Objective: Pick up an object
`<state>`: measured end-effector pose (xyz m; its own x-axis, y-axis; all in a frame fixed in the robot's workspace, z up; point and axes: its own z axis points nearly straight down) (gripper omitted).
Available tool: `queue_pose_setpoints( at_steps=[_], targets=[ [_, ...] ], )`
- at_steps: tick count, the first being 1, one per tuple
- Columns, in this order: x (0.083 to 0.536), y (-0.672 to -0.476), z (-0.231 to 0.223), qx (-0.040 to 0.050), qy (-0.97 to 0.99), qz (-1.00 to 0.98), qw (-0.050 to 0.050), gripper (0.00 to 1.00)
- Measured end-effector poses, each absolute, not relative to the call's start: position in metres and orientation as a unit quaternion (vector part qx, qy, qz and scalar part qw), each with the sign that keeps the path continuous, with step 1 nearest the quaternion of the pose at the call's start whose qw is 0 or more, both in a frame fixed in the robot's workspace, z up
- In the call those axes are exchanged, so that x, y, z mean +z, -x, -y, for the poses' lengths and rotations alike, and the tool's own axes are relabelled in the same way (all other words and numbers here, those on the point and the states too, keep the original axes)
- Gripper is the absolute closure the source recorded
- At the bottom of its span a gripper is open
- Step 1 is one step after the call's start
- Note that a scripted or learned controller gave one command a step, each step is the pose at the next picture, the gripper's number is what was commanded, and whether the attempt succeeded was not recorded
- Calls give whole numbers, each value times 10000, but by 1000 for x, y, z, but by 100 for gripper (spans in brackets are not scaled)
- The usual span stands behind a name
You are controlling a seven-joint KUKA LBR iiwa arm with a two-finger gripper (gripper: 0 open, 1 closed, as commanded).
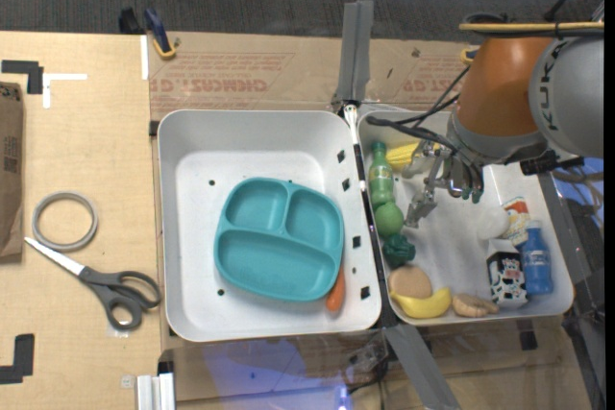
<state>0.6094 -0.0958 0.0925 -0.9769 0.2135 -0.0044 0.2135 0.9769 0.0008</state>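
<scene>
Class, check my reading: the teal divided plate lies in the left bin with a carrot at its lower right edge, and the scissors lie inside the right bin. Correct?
One slip. The scissors lie on the bench left of both bins, below the tape roll, as the camera view shows. The teal divided plate is in the left bin, the carrot at its lower right edge.

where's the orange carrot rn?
The orange carrot lies in the left white bin, near its front right corner, tucked against the teal divided plastic tray.

teal tray (279,240); green bottle (381,172); yellow banana (423,304)
</scene>
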Motion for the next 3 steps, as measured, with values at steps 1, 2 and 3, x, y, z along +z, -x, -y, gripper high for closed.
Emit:
queue_pose_setpoints(
  at_steps=[1,2,3],
  targets=[
    [92,-550,100,-1,-1602,-9871,7,0],
    [93,-610,217,-4,-2819,-9594,26,0],
    [93,-552,222,-3,-3029,-9530,13,0]
  ],
)
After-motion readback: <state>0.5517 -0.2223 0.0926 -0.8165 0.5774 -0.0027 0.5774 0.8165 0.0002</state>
